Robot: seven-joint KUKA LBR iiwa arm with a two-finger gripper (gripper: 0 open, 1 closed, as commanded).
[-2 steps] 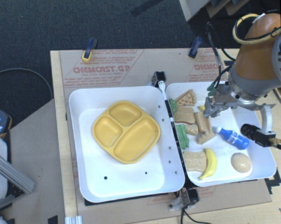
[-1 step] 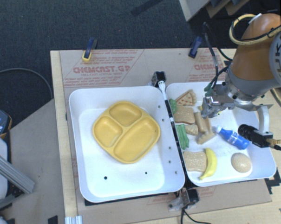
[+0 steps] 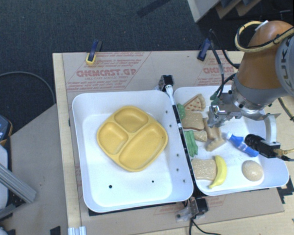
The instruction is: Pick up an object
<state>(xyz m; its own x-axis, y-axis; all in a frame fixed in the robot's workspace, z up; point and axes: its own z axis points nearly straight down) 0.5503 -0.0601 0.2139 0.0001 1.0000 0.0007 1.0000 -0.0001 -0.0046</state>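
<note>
Gripper (image 3: 214, 122) low over bread pieces (image 3: 206, 129), right bin (image 3: 281, 174)

Two white bins (image 3: 85, 141) — one yellow divided plate (image 3: 132, 137), one banana (image 3: 218, 172), one egg (image 3: 252, 171), one blue tube (image 3: 240, 143).

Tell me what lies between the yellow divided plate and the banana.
In the camera view, between the yellow divided plate and the banana lie bare white bin floor, the two bins' meeting rims, and a tan bread-like slice beside the banana.
</note>
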